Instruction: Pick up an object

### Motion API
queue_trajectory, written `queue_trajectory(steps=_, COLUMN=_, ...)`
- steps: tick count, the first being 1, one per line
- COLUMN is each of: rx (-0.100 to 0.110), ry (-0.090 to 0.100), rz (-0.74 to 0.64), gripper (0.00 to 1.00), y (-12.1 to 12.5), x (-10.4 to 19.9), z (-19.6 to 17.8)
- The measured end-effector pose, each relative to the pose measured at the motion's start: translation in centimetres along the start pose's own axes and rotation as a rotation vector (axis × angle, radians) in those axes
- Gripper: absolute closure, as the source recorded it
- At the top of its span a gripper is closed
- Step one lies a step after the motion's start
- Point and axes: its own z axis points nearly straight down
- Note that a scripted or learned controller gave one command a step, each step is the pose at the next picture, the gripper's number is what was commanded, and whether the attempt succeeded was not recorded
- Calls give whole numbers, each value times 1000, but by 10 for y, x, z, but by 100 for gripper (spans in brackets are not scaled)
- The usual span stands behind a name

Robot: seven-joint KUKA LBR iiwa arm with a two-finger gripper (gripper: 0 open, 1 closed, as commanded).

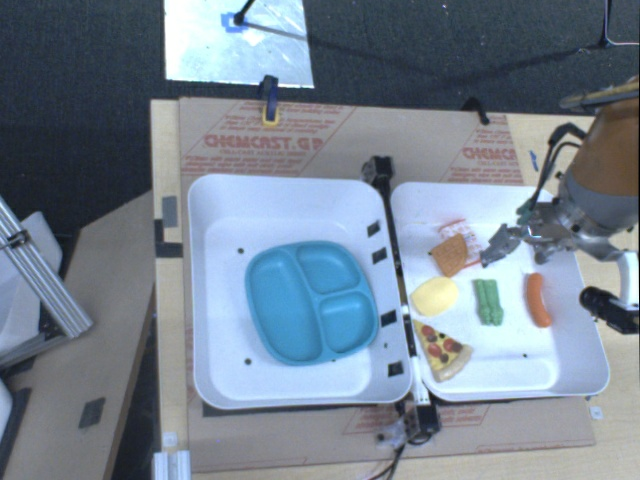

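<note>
Two shallow white bins sit side by side on a tabletop [165,148] covered with brown cardboard, as a grey arm with an orange band reaches in from the right over the right bin [580,368]. The arm's wrist hangs above that bin's upper right part, and its end effector [503,245] points leftward and slightly down, hovering over the bin floor; its fingers appear parted, with nothing between them. Just beside the fingertips, to their left, lies a small orange-brown cracker-like piece [451,255], close to a scrap of red-and-white wrapper [452,229]. Below that rests a pale yellow lemon-shaped toy [434,295], and near the bin's lower left corner a toy pizza slice [441,349]. A green toy vegetable [488,301] lies below the end effector, and an orange toy carrot or sausage [538,299] lies to its right, under the wrist. The left bin [215,208] holds a blue divided plate [310,301] with three compartments. Red print on the cardboard reads roughly "CHEMCAST" near the far edge, repeated at an angle on the right; the smaller characters are too blurred to read. A silver sheet [238,30] lies on the dark floor beyond.
</note>
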Motion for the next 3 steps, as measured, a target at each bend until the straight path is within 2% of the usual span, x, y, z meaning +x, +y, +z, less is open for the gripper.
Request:
queue_trajectory(steps=1, rx=-13, ry=-2, rz=-3, gripper=0, y=3, x=0, z=-8)
queue_trajectory(steps=3, rx=-12, ry=-1, rz=-1, gripper=0, y=4, x=10, z=78)
